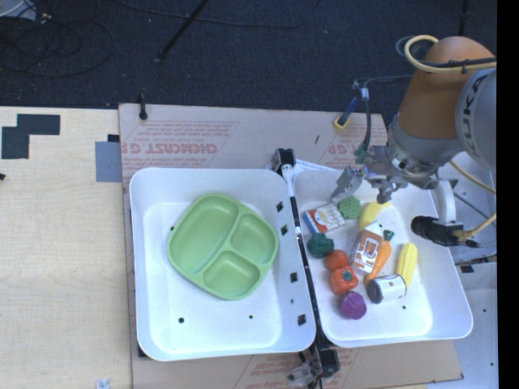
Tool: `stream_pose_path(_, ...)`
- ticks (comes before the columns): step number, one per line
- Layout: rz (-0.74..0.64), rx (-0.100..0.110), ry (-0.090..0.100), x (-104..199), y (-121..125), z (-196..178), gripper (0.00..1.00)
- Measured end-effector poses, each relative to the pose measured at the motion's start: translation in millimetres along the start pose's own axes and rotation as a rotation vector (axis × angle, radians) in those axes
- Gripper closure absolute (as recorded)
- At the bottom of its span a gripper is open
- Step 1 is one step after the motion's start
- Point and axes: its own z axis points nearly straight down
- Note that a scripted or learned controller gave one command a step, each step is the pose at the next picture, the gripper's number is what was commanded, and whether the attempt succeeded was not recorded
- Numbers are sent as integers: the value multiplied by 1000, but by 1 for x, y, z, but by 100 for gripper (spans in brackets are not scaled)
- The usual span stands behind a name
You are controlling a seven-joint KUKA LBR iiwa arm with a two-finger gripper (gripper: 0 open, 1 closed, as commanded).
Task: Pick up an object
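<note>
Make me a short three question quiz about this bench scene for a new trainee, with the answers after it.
1. True or false: the green divided plate lies in the left bin.
2. Which bin holds the toy food pile: A the left bin, B the right bin?
3. What colour is the small round toy at the near end of the pile?

Key
1. True.
2. B. The corn cob, the orange carton and the rest lie there, with the claw above the bin's far end.
3. Purple.
</note>
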Motion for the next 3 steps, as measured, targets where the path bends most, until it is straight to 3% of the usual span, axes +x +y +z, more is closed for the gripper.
stream_pose_path(1, 2, -11, -2, -24, 11, 120, 0)
stream_pose_path(2, 5, -23, -3, -3, -28, 128, 0)
stream_pose_path(3, 9, -12, 2, -2, -29, 119, 100)
